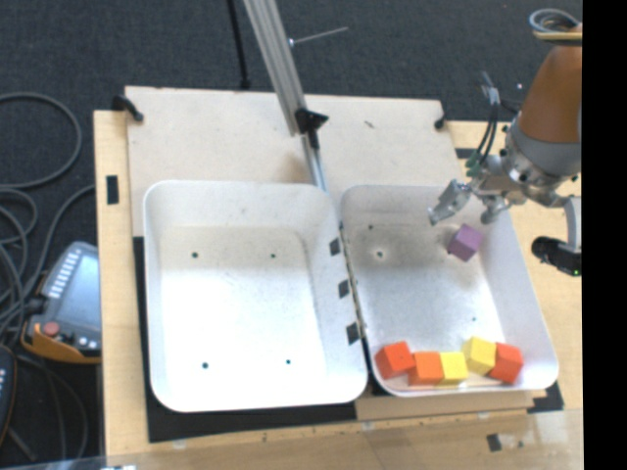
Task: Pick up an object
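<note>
Purple cube just below tool, right bin.

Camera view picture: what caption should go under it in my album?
Robot claw hovers by a purple block in the right bin.

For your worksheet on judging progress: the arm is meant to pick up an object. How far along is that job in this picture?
Done: the claw has reached over the right bin, beside the purple block.
In hand: nothing visibly; the purple block sits just below the claw, and whether it is gripped cannot be told.
Left: a clear lift. Five orange and yellow blocks lie untouched along the bin's near edge.
</note>
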You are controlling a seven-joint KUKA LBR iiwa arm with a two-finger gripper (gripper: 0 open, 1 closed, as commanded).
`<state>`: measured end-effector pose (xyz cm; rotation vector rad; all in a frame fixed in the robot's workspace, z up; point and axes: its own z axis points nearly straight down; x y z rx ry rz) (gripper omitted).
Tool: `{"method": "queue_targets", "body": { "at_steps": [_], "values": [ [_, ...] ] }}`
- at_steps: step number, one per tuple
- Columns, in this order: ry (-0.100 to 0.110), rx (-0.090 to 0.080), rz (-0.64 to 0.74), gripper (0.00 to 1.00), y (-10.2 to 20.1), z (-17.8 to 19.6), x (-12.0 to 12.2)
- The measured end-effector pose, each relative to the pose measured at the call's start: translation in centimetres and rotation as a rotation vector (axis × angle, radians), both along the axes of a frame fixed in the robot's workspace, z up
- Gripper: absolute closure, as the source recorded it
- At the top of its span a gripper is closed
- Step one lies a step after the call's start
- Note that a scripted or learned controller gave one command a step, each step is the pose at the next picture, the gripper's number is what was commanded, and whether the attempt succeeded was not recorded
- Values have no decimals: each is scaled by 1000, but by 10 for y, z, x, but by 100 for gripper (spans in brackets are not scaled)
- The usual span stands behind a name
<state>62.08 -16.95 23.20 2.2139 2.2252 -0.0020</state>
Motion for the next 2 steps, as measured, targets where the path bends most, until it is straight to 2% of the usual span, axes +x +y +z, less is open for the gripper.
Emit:
{"method": "queue_targets", "body": {
  "at_steps": [1, 2],
  "values": [
    [5, 2, -4, 0, -8, -62, 6],
    [-12, -3, -1, 0, -36, 24, 55]
  ]
}}
